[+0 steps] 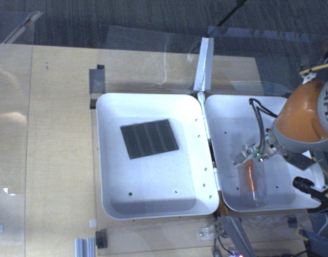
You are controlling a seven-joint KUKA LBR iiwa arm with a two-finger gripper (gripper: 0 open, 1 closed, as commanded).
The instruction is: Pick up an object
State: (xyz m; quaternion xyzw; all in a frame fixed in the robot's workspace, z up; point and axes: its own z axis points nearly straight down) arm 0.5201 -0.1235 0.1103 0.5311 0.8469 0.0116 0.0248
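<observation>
A slim orange-red stick-shaped object (250, 179) lies in the right bin (228, 143), pointing toward the bin's front edge. Something clear and glassy seems to lie along its right side. My gripper (253, 155) hangs low just above the far end of that object, at the end of the grey arm with its orange band (300, 116). Whether it touches the object is hidden by the wrist. A dark grey ribbed rectangular pad (149, 138) lies flat in the left bin (153, 197), toward its far left part.
A metal divider post (203, 71) stands behind the seam between the two bins. Black cables (258, 114) loop off the wrist over the right bin. Clamps and brackets sit along the bench's front edge.
</observation>
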